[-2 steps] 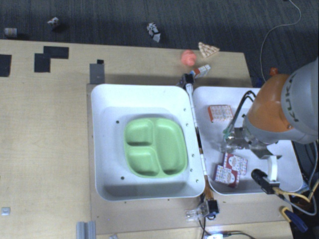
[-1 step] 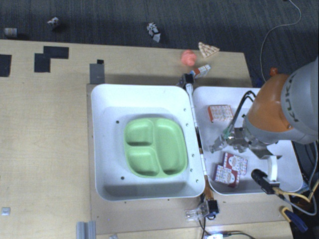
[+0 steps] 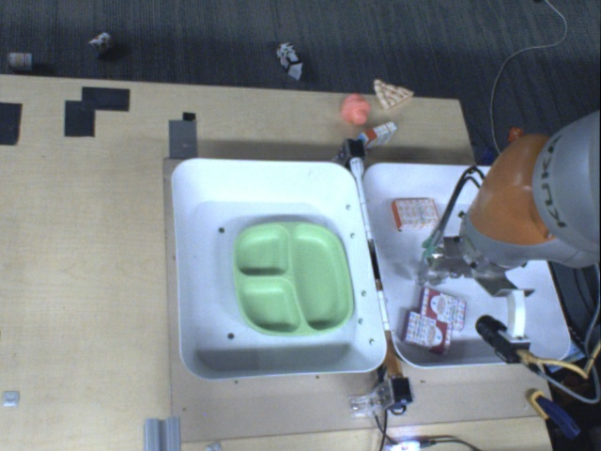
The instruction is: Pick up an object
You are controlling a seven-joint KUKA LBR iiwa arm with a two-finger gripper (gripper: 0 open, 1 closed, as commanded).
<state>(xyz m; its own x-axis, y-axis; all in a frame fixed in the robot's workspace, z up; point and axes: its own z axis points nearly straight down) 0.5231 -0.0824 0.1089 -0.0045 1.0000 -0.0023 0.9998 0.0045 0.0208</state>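
Camera view: arm [image 3: 526,205] reaches over right bin [image 3: 399,186], gripper [image 3: 441,269] just above red-white box [image 3: 437,318]; claw state cannot be told. Green tray [image 3: 291,275] lies in left bin [image 3: 202,252].

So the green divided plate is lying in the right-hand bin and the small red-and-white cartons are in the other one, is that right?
Not quite: the bins are swapped. The camera view shows the green divided plate lying in the left-hand bin, while the small red-and-white cartons are in the right-hand bin, beneath the arm.
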